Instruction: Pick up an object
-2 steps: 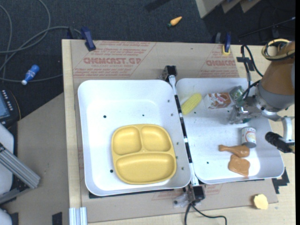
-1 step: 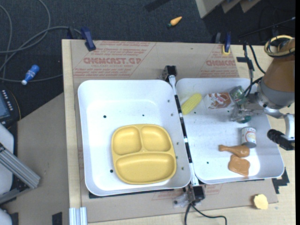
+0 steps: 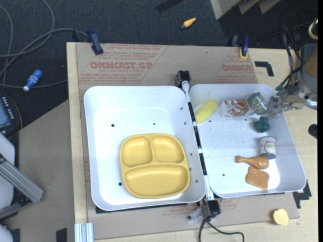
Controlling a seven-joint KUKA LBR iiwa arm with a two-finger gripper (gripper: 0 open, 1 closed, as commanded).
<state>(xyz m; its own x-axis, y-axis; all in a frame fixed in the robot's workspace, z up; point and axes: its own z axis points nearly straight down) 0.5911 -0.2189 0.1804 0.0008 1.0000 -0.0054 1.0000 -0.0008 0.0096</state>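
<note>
The right bin (image 3: pixel 227 180) holds several small items. A yellow corn cob (image 3: pixel 206 111) lies at its far left, with a red-and-white packet (image 3: pixel 234 107) beside it. A green can (image 3: pixel 256 102) lies on its side near the far right corner, above a teal object (image 3: pixel 262 124). Lower down are a small upright can (image 3: pixel 267 146), a brown drumstick (image 3: pixel 252 161) and an orange-brown toast piece (image 3: pixel 257 178). My gripper (image 3: pixel 274 106) reaches in over the bin's right rim, low, just right of the green can and above the teal object.
The left bin (image 3: pixel 101 115) holds a yellow divided plate (image 3: pixel 154 164). A yellow lump (image 3: pixel 280 216) lies on the bench outside the right bin's near corner. Blue clamps (image 3: pixel 94 40) (image 3: pixel 244 45) stand at the bench's far edge. The arm (image 3: pixel 305 92) enters from the right.
</note>
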